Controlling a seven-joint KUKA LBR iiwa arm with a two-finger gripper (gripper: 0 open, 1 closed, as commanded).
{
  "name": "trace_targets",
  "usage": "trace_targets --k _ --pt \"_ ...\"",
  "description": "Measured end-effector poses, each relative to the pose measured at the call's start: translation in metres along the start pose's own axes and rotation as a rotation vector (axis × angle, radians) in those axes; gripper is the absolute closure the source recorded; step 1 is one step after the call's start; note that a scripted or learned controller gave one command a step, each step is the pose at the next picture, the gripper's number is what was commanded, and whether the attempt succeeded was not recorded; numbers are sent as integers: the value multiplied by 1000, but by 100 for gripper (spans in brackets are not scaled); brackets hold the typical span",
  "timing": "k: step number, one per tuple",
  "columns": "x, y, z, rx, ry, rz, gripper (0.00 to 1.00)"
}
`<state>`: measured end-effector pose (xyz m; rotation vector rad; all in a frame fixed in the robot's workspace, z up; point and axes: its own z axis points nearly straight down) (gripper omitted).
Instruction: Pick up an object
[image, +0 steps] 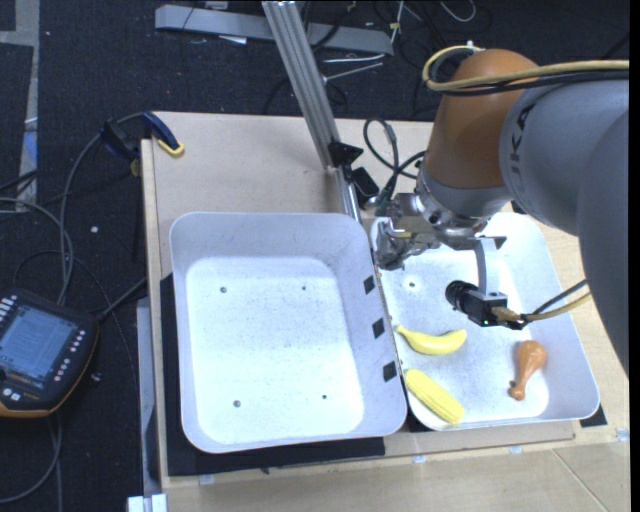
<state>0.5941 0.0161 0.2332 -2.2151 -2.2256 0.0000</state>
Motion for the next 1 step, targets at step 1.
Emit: trace_targets --k 1 --pt "50 -8 -10 -2 0 0 100"
